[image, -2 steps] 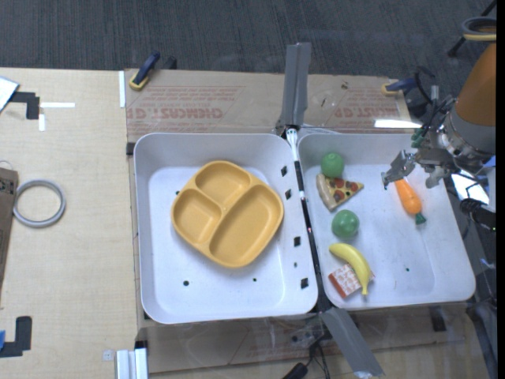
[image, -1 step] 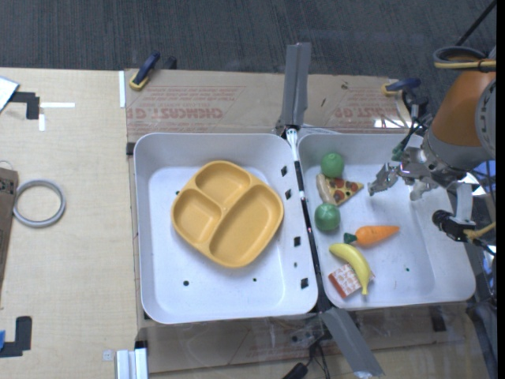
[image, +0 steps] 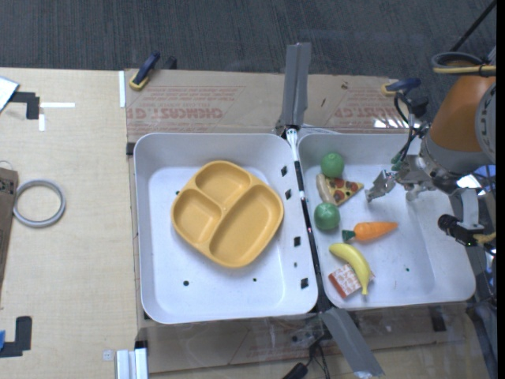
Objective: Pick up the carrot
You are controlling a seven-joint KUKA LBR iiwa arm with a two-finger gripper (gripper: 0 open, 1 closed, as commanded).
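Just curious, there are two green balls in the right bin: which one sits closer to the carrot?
The lower green ball, below the pizza slice, lies closer to the carrot. The other green ball sits farther up, by the bin's top edge.

Even, fairly bright overhead light falls on the bench [image: 71, 133]. The two white bins [image: 158, 290] glare mildly and lose surface detail. Shadows are soft and short, as under the yellow plate [image: 229, 212]. The carpet at the top stays dim. Focus is moderate; small items look slightly soft and grainy.
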